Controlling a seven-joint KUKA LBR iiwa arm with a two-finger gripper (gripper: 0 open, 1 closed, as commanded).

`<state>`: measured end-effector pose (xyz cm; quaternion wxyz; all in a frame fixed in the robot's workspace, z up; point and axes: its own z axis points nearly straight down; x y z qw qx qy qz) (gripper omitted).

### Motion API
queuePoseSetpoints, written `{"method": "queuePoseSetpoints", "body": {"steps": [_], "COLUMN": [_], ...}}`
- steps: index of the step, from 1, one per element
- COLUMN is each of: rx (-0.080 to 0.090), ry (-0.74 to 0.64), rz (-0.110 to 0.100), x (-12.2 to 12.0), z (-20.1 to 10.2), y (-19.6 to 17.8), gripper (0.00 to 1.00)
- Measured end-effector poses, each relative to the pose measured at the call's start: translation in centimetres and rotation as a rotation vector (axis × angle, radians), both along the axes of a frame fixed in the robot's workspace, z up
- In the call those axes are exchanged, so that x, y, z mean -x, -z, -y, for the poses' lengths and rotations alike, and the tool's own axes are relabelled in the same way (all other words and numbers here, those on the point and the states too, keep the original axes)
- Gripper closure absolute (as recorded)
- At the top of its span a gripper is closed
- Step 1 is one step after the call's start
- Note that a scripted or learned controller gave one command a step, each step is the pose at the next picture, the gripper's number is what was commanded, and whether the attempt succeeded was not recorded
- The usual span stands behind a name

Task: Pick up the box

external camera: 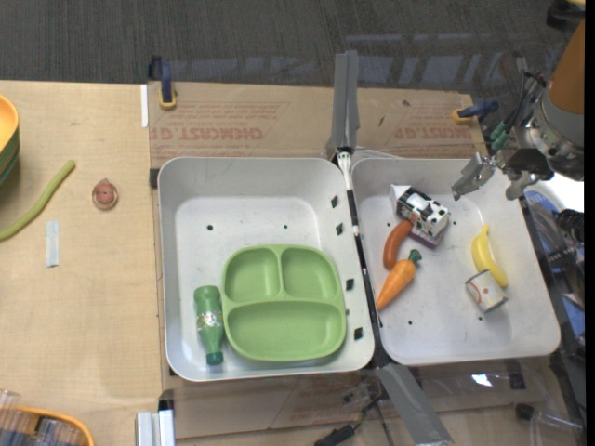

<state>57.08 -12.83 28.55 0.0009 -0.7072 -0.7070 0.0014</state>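
Observation:
The box is small, white with black spots and a purple underside, and lies in the right bin near its back left. My gripper hovers over the back right of that bin, to the right of the box and apart from it. Its two fingers are spread, with nothing between them. The grey arm with its orange band enters from the upper right.
Beside the box lie a red sausage and a carrot. A banana and a small white cup lie to the right. The left bin holds a green divided plate and a green bottle.

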Motion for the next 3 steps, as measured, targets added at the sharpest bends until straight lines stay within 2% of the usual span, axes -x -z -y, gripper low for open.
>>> {"method": "queuePoseSetpoints", "body": {"steps": [1,2,3], "rx": [0.000,0.010,0.002], "ry": [-0.001,-0.251,-0.202], "rz": [0.000,0.036,0.011], "x": [-0.3,-1.0,-3.8], "z": [-4.8,-3.4,-0.8], "y": [8.1,15.6,18.4], "gripper": [0.00,0.00,0.00]}}
